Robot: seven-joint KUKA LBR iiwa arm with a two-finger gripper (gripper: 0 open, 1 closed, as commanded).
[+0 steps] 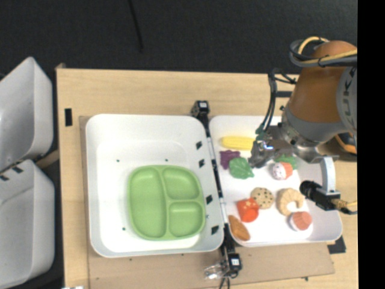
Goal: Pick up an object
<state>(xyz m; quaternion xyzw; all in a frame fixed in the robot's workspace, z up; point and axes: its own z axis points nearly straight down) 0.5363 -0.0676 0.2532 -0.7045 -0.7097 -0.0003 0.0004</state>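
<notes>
Several toy foods lie in the right bin (325,230): a yellow corn cob (238,142), a purple piece (228,158), a green leafy piece (241,168), a white and red piece (280,171), a cookie (261,195), a red pepper (248,209), a croissant (290,199), a brown bread roll (239,228) and a pink and white piece (300,221). My gripper (260,155) hangs low over the upper middle of this bin, just right of the green piece and below the corn cob. Nothing shows between its fingers.
The left bin (108,161) holds a green divided plate (167,202). Black clips sit along the shared wall between the bins. The arm's orange and grey body (322,95) covers the right bin's upper right corner.
</notes>
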